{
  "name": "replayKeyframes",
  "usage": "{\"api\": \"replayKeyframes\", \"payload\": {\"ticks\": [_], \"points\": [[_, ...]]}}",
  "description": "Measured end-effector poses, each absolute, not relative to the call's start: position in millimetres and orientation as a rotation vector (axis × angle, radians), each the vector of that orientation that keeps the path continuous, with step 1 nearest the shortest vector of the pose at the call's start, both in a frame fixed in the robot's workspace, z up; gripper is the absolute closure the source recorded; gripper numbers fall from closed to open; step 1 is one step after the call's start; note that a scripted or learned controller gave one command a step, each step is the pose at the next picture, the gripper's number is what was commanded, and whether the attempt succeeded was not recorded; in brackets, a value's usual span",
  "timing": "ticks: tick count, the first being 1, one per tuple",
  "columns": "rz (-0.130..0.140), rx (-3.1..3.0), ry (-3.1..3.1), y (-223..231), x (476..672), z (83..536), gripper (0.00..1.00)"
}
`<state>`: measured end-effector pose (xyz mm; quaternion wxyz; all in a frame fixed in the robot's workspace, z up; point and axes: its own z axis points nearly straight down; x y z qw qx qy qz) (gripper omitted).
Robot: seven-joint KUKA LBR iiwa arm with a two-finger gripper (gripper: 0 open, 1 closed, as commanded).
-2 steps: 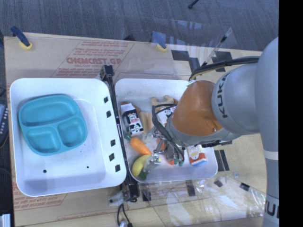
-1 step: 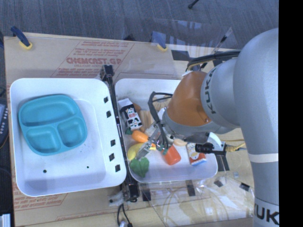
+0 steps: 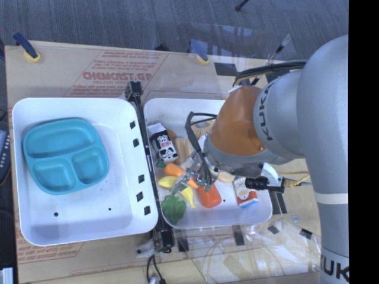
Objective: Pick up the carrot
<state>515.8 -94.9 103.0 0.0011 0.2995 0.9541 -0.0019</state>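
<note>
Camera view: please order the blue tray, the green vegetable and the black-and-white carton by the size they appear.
1. blue tray, clearly largest.
2. green vegetable and black-and-white carton look alike in size; I would not rank them.

"KUKA" in dark letters on the grey arm (image 3: 308, 117) near the wrist, reads sideways. "KU" partly visible lower on arm. Red "CHEMCAST GP" repeated on brown paper sheet (image 3: 112, 73) covering the surface; smaller lines unreadable.

Two bins side by side, divided tray (image 3: 64, 154) in left bin (image 3: 77, 220), right bin (image 3: 177, 108) holding carrot (image 3: 173, 170), milk carton (image 3: 165, 147) behind it, leafy vegetable (image 3: 173, 208) in front, gripper (image 3: 198, 179) just right of carrot
</note>
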Motion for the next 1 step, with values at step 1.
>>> {"api": "replayKeyframes", "payload": {"ticks": [1], "points": [[0.001,1.761,2.602,-65.5,484.6,192.2,1.0]]}}
